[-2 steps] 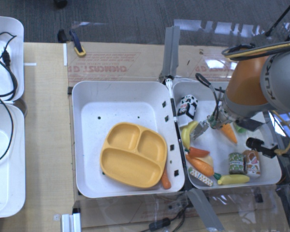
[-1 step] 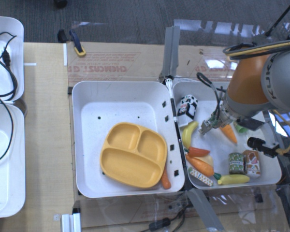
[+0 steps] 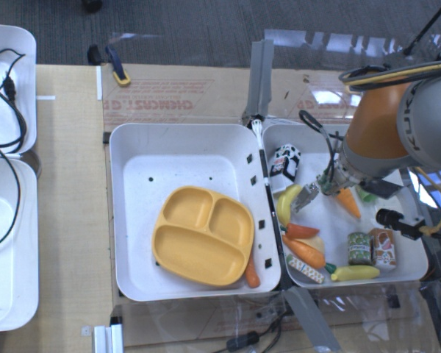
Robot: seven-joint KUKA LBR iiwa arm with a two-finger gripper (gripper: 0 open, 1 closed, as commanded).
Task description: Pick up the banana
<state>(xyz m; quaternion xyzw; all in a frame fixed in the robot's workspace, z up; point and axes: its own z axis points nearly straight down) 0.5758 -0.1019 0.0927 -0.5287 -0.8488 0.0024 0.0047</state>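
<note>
The banana (image 3: 284,206), yellow and curved with a greenish tip, lies against the left wall of the right bin (image 3: 419,267). My gripper (image 3: 305,197) reaches down from the right, and its metal tip sits right beside the banana's upper right side, at about bin-floor height. Whether it touches the banana is unclear. The orange-banded wrist (image 3: 375,134) hangs over the bin's upper right part.
Around the banana lie a black-and-white toy (image 3: 284,160), an orange carrot (image 3: 348,203), a red pepper (image 3: 301,231), a second carrot (image 3: 305,252), a green can (image 3: 359,248), a brown carton (image 3: 383,248) and a long yellow piece (image 3: 355,273). The left bin (image 3: 132,197) holds a yellow divided plate (image 3: 203,234).
</note>
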